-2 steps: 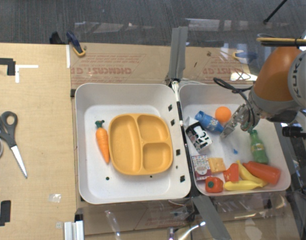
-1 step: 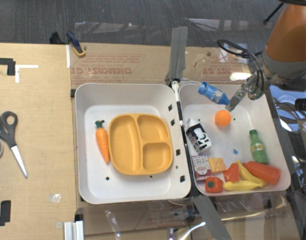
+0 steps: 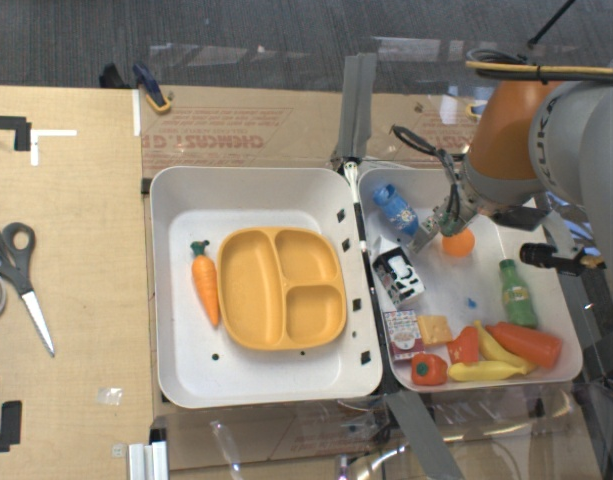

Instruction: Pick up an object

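My gripper [image 3: 448, 224] hangs low in the right bin [image 3: 561, 298], near its far side. It sits just above an orange ball [image 3: 459, 243] and seems to touch the ball's top. A blue bottle [image 3: 396, 209] lies just to the gripper's left. Closer to the camera in the same bin lie a black and white toy [image 3: 399, 274], a green bottle [image 3: 516, 293], a red pepper [image 3: 529, 342], a yellow banana [image 3: 486, 370], a tomato [image 3: 428, 369], a cracker [image 3: 435, 328] and a small packet [image 3: 401, 330].
The left bin [image 3: 176, 298] holds a yellow divided plate [image 3: 282, 287] with a toy carrot [image 3: 205, 282] beside it. Scissors [image 3: 24, 280] lie on the wooden bench at far left. A divider wall [image 3: 364, 268] separates the two bins. The arm's orange band [image 3: 506, 128] looms over the right bin's far corner.
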`<control>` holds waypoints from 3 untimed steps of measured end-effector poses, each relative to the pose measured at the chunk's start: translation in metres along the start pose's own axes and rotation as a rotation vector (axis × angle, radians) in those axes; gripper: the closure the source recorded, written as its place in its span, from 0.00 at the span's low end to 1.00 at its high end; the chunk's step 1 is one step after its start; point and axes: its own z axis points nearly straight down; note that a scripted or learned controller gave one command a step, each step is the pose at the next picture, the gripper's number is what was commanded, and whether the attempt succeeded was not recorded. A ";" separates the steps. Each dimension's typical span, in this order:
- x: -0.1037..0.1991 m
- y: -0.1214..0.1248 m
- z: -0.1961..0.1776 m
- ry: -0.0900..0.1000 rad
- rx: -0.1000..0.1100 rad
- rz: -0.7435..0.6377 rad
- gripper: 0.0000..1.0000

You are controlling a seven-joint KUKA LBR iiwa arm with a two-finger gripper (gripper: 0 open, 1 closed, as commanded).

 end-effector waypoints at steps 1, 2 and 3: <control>0.000 0.000 0.000 -0.001 -0.001 0.000 0.00; 0.027 -0.034 0.000 -0.001 0.000 -0.018 0.00; -0.003 0.013 -0.002 -0.008 -0.001 -0.149 0.00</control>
